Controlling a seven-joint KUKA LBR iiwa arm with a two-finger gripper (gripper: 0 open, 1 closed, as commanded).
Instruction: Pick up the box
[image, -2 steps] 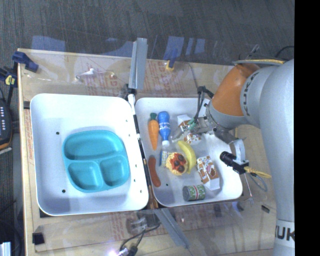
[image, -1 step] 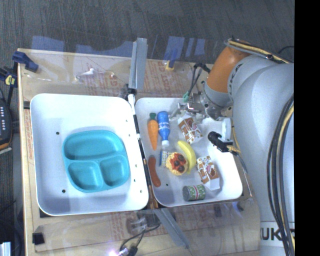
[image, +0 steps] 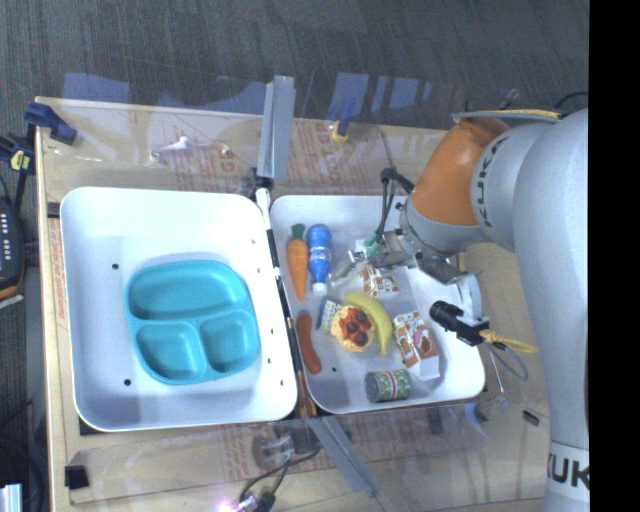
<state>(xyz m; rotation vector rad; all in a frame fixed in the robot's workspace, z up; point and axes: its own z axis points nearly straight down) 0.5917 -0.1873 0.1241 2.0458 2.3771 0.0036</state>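
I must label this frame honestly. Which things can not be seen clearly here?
- Gripper: in the camera view the wrist hides the fingers, so its state is unclear.
- Box: partly under the gripper; print too small to read.
- Second box: label too small to read.
- Can: label blurred.
- Right bin: its right side is covered by the arm.

blue tray (image: 190, 320), carrot (image: 298, 266), banana (image: 374, 317), can (image: 388, 384)

Both white bins (image: 90, 300) are moulded in smooth, slightly glossy plastic, as is the turquoise divided tray (image: 190, 320). The bench (image: 150, 135) is surfaced in pale wood-like board under a clear glossy sheet. The small box (image: 417, 340) is printed card, and the arm (image: 520, 190) is finished in satin grey paint.
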